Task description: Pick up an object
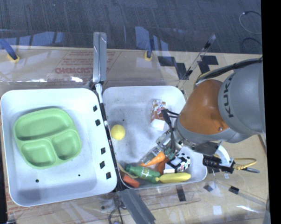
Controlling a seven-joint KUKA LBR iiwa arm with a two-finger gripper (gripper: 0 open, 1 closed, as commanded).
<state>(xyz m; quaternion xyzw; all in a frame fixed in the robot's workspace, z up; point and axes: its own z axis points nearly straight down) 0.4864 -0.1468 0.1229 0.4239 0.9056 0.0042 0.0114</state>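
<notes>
Banana (174,178), carrot (155,159) in right bin (130,98) — green tray (47,136) in left bin (47,96).

Not much to read there. The arm (238,105) had "KUK" in dark letters running up its grey housing, with the rest of the word cut off at the edge. The cardboard sheet (50,66) behind the left bin had faded red print in a few lines, but it was too washed out to make out. The snack packet (157,109) had print too small to tell.
</notes>
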